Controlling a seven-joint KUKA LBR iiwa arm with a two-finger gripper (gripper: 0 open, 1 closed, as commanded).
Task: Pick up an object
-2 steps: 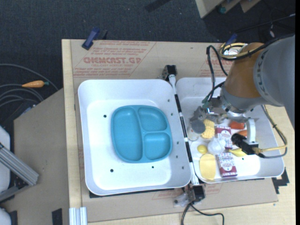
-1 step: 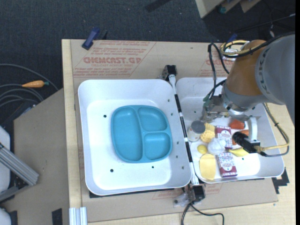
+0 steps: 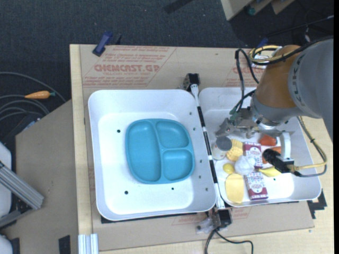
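Arm (image 3: 296, 73) reaching down into the right bin (image 3: 212, 97), its tool (image 3: 235, 127) low over the clutter there; whether the tool is apart or together cannot be told. Beneath and beside it lie small objects: a grey disc (image 3: 223, 143), yellow pieces (image 3: 234, 187) and red-and-white packets (image 3: 256, 186). The left bin (image 3: 106, 194) carries a blue divided tray (image 3: 159, 150).

A heap of small objects lies in the right bin (image 3: 312, 190), close to its left wall; a grey round piece (image 3: 223, 143) sits beside a yellow knobbly one (image 3: 233, 152); a small yellow blob (image 3: 228, 168) lies below them; a pale yellow oval (image 3: 234, 188) lies nearest the front rim; a red-and-white carton (image 3: 256, 186) lies flat just beside it; a second red carton (image 3: 252, 153) lies above, touching a white crumpled lump (image 3: 244, 164); an orange-red piece (image 3: 268, 140) lies farther right.
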